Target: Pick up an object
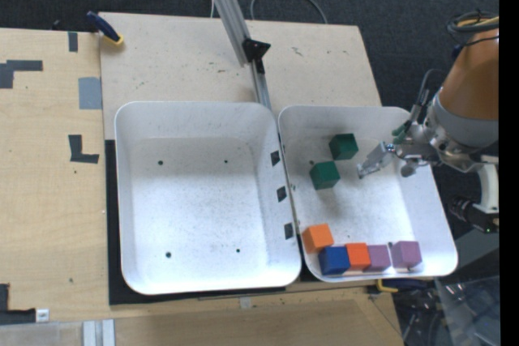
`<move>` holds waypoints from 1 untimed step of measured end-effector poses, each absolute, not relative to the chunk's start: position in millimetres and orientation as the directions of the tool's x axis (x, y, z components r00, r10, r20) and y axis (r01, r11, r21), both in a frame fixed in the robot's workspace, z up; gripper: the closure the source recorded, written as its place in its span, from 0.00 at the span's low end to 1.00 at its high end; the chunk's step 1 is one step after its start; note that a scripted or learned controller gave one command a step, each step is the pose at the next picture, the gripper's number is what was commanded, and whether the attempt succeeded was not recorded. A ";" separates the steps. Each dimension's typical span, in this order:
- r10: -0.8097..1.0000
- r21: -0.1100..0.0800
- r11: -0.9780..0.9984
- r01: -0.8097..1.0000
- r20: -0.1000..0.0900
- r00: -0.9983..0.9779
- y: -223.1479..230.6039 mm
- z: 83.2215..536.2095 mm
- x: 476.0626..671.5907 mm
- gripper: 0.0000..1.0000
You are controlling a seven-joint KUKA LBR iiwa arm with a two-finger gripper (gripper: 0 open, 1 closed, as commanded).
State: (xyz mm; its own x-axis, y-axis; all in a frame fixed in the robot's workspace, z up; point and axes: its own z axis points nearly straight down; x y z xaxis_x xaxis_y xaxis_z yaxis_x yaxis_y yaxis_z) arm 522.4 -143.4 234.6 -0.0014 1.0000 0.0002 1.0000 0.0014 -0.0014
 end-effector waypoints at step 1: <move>1.000 -0.003 0.001 1.000 0.000 -0.001 -107.2 89.3 483.8 0.00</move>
State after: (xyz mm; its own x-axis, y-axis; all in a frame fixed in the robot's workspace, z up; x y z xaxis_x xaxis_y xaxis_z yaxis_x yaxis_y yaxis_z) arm 483.8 -107.2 89.3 -0.0009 1.0000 -0.0004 1.0000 0.0009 -0.0030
